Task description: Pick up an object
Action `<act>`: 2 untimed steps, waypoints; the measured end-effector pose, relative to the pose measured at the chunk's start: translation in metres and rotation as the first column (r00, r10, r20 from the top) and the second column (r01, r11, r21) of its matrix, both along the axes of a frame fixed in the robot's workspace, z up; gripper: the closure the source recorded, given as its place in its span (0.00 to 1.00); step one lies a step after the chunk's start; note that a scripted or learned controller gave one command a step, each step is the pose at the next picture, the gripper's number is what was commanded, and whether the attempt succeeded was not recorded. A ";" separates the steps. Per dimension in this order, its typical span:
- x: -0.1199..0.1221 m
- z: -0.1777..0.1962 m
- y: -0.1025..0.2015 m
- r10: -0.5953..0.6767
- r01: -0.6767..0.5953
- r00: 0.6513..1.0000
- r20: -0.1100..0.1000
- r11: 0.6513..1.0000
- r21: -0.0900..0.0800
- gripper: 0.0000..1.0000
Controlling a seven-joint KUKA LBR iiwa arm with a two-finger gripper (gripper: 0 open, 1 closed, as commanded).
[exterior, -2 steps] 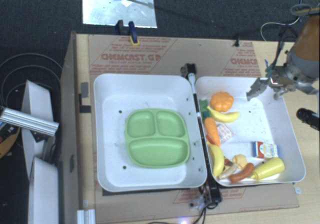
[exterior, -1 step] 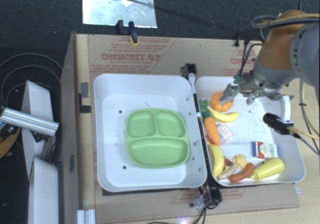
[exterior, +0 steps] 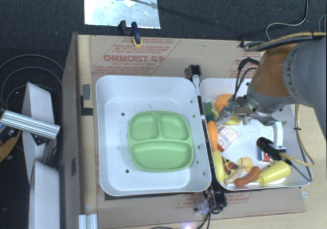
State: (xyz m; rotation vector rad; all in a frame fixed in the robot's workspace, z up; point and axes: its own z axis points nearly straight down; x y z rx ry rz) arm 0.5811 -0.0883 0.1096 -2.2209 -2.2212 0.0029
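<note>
The gripper (exterior: 231, 113) hangs low over the right bin (exterior: 286, 184) by an orange (exterior: 223, 101) — can't tell its grip — green tray (exterior: 160, 140) sits left

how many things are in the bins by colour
green: 2, divided plate in the left bin, small item in the right
orange: 2, round fruit, carrot
yellow: 3, bottle, banana, piece by the tool
red-brown: 1, sausage
total: 8, more unclear

Pale green divided plate (exterior: 161, 140) in a white bin (exterior: 110, 120).
</note>
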 end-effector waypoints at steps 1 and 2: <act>0.053 -0.018 -0.022 0.004 -0.004 1.000 0.014 1.000 -0.001 0.00; 0.054 -0.006 -0.021 0.006 -0.006 1.000 0.024 1.000 -0.003 1.00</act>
